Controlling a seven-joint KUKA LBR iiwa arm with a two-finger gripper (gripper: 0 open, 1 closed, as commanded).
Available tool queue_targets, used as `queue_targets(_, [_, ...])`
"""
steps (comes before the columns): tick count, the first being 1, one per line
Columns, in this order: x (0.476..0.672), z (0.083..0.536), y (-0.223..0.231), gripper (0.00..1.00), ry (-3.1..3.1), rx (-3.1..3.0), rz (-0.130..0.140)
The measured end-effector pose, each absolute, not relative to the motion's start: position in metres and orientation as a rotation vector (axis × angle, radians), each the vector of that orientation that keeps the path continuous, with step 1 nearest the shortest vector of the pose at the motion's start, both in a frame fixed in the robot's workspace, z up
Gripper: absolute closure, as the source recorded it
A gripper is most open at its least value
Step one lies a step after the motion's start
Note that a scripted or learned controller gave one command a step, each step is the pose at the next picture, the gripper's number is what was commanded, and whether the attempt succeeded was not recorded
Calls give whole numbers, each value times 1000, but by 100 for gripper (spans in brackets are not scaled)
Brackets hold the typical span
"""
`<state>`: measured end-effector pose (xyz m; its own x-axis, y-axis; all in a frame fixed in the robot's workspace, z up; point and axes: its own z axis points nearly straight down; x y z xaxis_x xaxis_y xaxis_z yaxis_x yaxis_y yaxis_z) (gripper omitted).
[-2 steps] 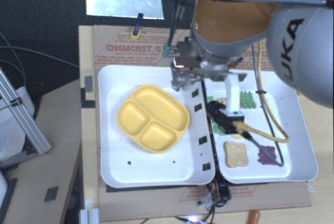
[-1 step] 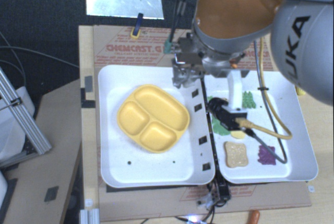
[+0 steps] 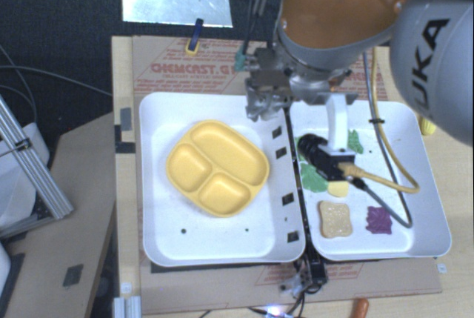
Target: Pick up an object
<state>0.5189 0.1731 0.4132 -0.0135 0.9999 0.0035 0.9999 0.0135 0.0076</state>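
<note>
Plate (image 3: 217, 167): yellow, three compartments, in left bin (image 3: 159, 235); below and left of gripper.
Toast (image 3: 335, 219): in right bin (image 3: 429, 227), well below and right of gripper.
Purple piece (image 3: 378, 219): just right of toast.
Green pieces (image 3: 312, 179): between gripper and toast.
Gripper (image 3: 265, 98): over the bins' shared wall, far end; grip state cannot be told.
Writing: "UKA" on arm (image 3: 437, 50); red "CHEMCAST" on board (image 3: 185, 68) beneath bins.

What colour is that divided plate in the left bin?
The plate is yellow, clearest in the camera view.
</note>
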Motion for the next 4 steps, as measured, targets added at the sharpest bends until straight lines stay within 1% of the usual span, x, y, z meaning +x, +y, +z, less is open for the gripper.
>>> queue_targets(1, [486, 414, 115, 100, 2218, 2225, 0])
queue_targets(3, [488, 436, 119, 100, 2230, 2207, 10])
queue_targets(4, [485, 367, 182, 100, 2235, 2214, -6])
